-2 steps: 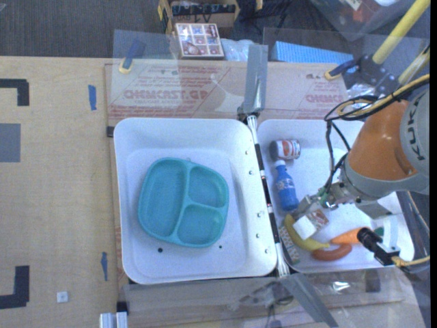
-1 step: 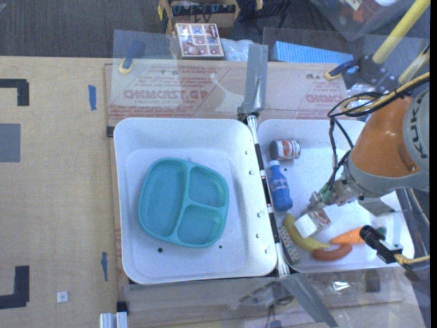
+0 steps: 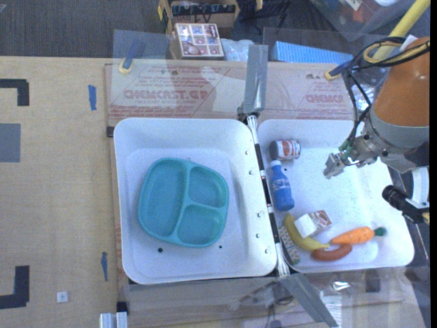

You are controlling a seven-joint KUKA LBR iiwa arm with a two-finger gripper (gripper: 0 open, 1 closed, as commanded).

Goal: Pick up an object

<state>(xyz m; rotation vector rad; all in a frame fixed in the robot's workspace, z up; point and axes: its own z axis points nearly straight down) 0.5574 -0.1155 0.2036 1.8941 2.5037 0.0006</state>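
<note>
The gripper [image 3: 336,164] is seen above the right bin [image 3: 403,248], over bare floor in its upper middle; whether its fingers are spread or pressed together cannot be told, and nothing is seen between them. To its left, a small can [image 3: 285,149] lies on its side near the bin's top left corner. Just below it, a blue bottle [image 3: 280,185] lies with its long axis running up and down the view, white cap toward the can. Along the lower edge are found a banana [image 3: 298,234], a small carton [image 3: 318,220], a red sausage [image 3: 332,253] and a carrot [image 3: 354,236], the carrot's long axis nearly level, green top pointing right. A teal divided plate [image 3: 183,201] rests in the left bin [image 3: 130,142].
</note>
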